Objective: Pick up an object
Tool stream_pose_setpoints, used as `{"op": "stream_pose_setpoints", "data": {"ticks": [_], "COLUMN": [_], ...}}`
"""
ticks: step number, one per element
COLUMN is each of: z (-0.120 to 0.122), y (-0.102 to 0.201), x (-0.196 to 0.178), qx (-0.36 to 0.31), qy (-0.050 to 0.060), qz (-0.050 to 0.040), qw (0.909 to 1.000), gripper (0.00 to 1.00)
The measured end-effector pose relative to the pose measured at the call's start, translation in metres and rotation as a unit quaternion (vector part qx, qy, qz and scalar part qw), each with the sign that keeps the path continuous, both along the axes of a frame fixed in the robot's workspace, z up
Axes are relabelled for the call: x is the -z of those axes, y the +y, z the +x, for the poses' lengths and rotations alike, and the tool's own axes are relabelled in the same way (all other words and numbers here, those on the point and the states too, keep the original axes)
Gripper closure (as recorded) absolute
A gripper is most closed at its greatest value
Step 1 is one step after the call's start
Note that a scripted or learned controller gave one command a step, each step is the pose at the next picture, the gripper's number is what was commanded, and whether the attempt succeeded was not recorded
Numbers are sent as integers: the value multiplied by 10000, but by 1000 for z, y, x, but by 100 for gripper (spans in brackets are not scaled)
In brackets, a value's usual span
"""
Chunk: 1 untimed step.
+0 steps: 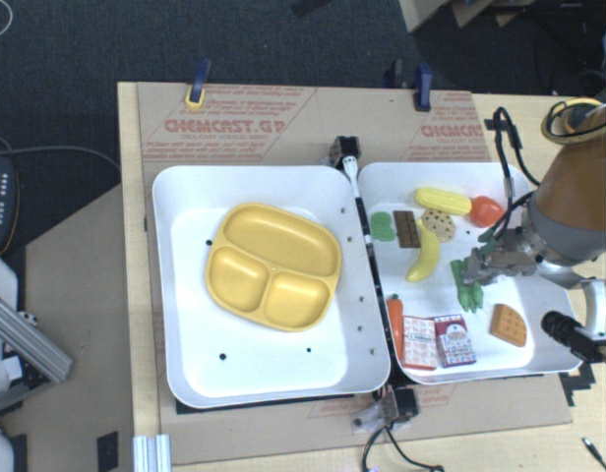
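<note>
Two white bins (175, 264), toy food in the right one.
Gripper (477, 268) low over a green toy (469, 291); whether its claw is spread or pinching, I cannot tell.

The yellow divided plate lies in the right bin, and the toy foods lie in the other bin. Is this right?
Not quite. The camera view shows the yellow divided plate in the left bin; the toy foods, such as the banana, lie in the right bin.
</note>
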<state>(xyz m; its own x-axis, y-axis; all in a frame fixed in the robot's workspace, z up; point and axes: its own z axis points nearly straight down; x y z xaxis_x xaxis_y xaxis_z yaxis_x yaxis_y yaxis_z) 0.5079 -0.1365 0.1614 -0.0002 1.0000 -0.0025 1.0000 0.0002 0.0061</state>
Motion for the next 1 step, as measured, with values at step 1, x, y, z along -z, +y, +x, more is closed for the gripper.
{"op": "stream_pose_setpoints", "data": {"ticks": [1], "z": [-6], "y": [7], "x": [-51], "qx": [-7], "qy": [-3], "qz": [3], "qw": [10000], "gripper": [100]}}
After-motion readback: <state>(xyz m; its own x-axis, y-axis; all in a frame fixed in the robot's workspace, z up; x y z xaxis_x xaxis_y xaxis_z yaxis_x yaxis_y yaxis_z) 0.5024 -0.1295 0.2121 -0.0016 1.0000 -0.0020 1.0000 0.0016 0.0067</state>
